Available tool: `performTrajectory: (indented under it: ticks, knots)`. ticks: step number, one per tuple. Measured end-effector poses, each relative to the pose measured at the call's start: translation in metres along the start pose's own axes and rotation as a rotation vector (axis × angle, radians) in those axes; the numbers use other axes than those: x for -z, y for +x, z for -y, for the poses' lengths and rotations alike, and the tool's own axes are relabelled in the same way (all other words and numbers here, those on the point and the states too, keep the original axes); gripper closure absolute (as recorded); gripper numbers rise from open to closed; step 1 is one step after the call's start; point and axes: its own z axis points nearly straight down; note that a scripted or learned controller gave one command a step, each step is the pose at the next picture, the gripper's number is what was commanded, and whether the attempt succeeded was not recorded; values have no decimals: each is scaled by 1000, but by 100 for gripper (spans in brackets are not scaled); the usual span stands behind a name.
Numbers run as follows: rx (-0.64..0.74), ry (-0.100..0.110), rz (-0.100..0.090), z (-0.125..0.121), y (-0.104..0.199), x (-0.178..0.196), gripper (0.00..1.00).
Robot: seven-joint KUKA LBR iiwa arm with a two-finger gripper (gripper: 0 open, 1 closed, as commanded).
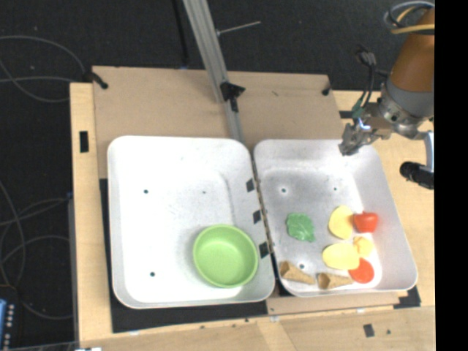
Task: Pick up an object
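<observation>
We are hovering our two-finger gripper [354, 143] over the right shallow white plastic bin's [307, 163] far corner, unable to tell its finger state, and we judge reaching toward the green leafy piece [300, 227] comes next.

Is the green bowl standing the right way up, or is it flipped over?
Right way up. The green bowl in the left bin shows its round rim and hollow inside facing the camera, with nothing in it.
</observation>
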Motion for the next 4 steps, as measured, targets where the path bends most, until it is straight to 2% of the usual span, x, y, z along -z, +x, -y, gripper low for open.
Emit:
performTrajectory:
  ticks: [1, 2, 4]
  knots:
    - [4, 6, -2, 11, 50, -2, 100]
    - [6, 3, -3, 2, 102, 8, 100]
    - [6, 3, -2, 3, 199, 26, 100]
